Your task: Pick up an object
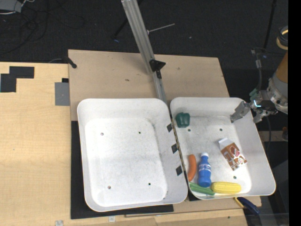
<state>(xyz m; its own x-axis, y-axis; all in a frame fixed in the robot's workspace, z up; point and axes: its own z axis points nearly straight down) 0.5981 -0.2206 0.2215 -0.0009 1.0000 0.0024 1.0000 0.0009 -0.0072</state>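
Camera view shows the gripper (248, 110) at the right bin's (263, 147) far right rim with fingers spread and holding nothing, while a green pepper (182, 120), packet (233, 154), blue bottle (204, 169), carrot (192, 167) and corn (226, 188) lie inside.

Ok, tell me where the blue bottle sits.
In the camera view the blue bottle lies in the right bin, near its front edge, between the orange carrot and the corn cob.

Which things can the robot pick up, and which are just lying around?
For the job: green pepper, carrot, blue bottle, corn cob, snack packet, gripper.

Just there: left bin, metal rail.
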